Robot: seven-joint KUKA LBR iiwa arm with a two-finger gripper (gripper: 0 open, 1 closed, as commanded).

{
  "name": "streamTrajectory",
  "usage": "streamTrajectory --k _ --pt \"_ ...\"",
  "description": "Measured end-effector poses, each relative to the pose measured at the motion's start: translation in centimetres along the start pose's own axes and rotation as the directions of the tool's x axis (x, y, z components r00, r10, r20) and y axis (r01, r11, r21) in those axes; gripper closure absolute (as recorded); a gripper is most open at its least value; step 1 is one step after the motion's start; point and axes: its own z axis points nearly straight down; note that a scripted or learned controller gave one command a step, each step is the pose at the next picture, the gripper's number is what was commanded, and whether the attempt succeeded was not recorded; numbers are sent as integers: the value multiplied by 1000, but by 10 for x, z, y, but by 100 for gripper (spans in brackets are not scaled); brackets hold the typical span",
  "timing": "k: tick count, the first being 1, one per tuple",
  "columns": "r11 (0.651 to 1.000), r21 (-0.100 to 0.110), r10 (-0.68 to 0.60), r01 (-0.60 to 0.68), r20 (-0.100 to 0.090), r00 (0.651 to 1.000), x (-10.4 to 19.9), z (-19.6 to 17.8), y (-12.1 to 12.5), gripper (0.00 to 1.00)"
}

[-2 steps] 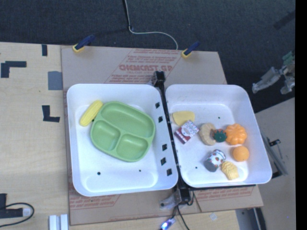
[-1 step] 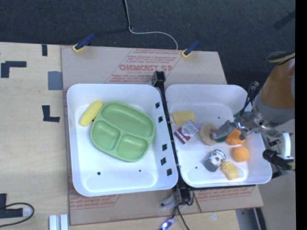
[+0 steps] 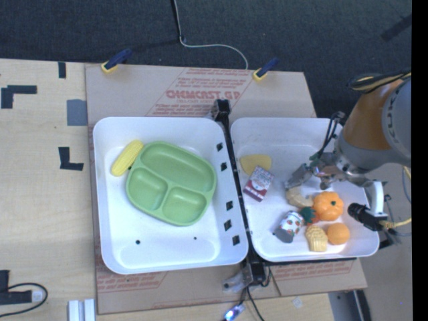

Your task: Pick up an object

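Bench (image 3: 40,132) bears cardboard (image 3: 200,92), perhaps taped.

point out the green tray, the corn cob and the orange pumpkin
green tray (image 3: 171,182): camera view, left bin, on its central divider.
corn cob (image 3: 126,157): camera view, left bin, mid-cob, beside the tray's upper-left edge.
orange pumpkin (image 3: 328,206): camera view, right bin, centre of its body.
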Motion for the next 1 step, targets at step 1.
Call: streamTrajectory --k 1 --pt "1000 4 3 -3 -2 1000 -5 -20 -85 0"
